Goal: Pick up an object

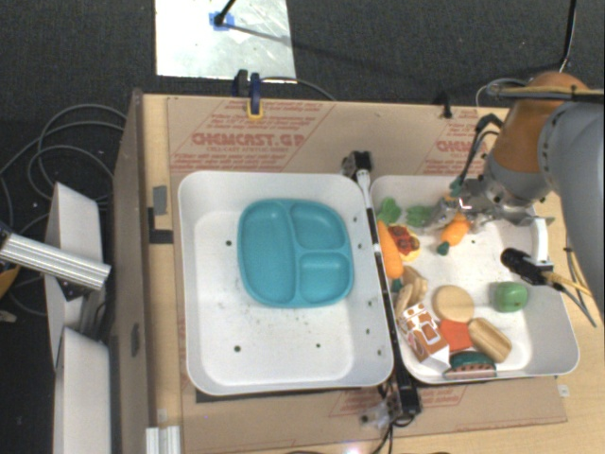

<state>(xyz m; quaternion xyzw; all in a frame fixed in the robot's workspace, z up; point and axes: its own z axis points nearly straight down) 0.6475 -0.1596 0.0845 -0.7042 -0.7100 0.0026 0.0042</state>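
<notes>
That little toy carrot (455, 232) sits right under the jaws of the gripper (463, 211), looks light, hard and slick, so I'd pinch across its fat middle; can't tell how wide they're open.

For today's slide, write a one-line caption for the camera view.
KUKA arm's gripper reaches into the toy-filled right bin; a teal divided plate sits in the left bin.

brown bench (284, 135) bears two white bins (208, 282), (558, 339) side by side.
</notes>
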